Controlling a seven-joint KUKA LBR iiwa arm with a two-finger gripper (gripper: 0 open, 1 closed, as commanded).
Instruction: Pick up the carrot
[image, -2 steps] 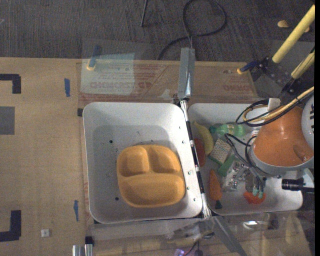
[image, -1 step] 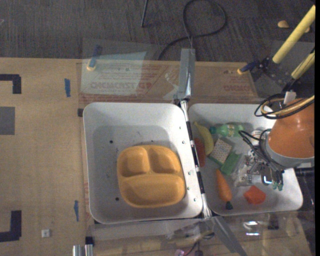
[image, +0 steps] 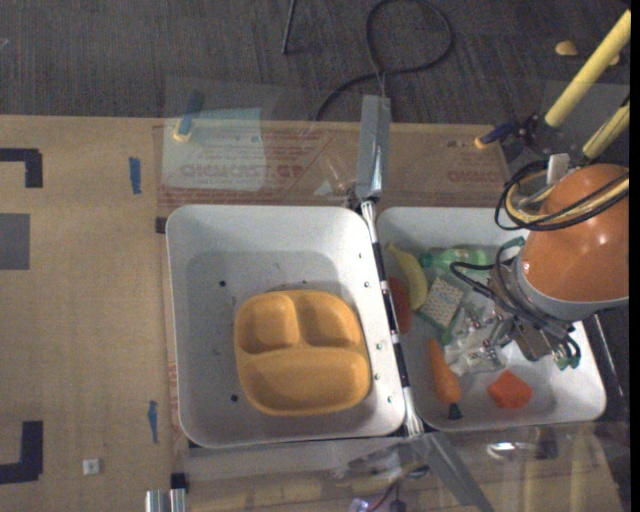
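Note:
The carrot (image: 443, 372) lies in the right bin (image: 585, 400), near its left wall, with its dark stem end towards the front edge. My gripper (image: 487, 343) hangs just right of and slightly behind the carrot, above a crumpled clear wrapper (image: 462, 335). The arm's orange band (image: 580, 240) and its cables cover the bin's back right part. Nothing can be seen held in the gripper.
The right bin also holds a yellow banana (image: 410, 275), a red item (image: 399, 303) by the left wall, a green bottle (image: 455, 259) and an orange block (image: 510, 390). In the left bin (image: 200, 300) sits an orange divided plate (image: 300, 350).

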